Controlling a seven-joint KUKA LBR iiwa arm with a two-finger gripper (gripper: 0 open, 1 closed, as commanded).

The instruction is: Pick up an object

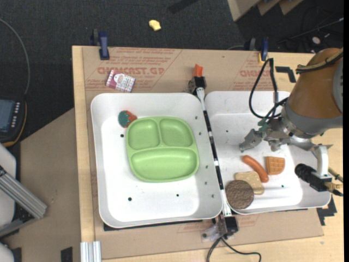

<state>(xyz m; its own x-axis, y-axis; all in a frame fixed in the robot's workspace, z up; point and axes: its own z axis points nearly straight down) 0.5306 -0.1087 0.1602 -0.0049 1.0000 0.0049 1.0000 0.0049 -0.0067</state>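
Nearest, brown cookie (239,194) hugs the right bin's (229,109) front rim; my gripper (252,142), fingers apart, hovers over bare floor.

1. The single camera is fixed above the bench and looks down at a slant.
2. It stands far enough back to take in both shallow white plastic bins (109,201) side by side, the brown cardboard-topped bench (163,64) and the dark carpet floor (54,15) beyond.
3. The grey arm with an orange band (319,91) enters from the right edge.
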